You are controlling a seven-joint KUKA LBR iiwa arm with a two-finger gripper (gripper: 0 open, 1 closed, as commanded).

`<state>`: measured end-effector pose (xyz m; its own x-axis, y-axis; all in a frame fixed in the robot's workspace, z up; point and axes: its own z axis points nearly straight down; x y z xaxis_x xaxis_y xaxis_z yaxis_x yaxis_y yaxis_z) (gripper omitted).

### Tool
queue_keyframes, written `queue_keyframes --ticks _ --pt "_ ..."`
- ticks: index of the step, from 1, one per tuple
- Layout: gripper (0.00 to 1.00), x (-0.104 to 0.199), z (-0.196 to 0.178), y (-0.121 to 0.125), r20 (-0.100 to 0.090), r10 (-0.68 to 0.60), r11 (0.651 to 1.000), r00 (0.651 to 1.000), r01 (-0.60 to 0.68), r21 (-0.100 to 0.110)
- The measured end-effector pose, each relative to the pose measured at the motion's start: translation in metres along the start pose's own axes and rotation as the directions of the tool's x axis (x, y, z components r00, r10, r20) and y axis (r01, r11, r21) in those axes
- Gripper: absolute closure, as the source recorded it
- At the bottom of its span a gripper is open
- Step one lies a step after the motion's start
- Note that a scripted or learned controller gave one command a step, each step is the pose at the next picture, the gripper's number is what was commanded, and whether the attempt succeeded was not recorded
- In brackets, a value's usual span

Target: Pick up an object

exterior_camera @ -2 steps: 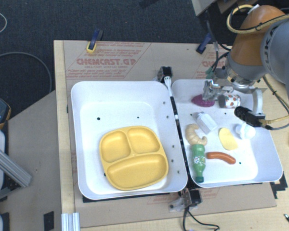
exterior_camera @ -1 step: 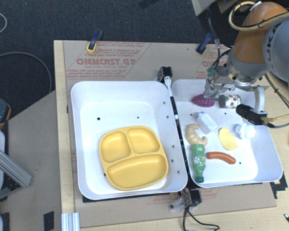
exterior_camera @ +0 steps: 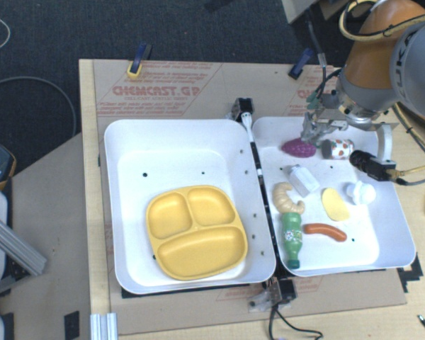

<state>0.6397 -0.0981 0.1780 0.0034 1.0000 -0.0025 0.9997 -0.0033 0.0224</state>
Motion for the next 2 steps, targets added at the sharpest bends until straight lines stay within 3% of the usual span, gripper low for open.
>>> queue_keyframes --ticks 2 --pt "1.0 0.0 -0.021 0.002 0.001 -0.001 1.0 1.0 0.001 -0.006"
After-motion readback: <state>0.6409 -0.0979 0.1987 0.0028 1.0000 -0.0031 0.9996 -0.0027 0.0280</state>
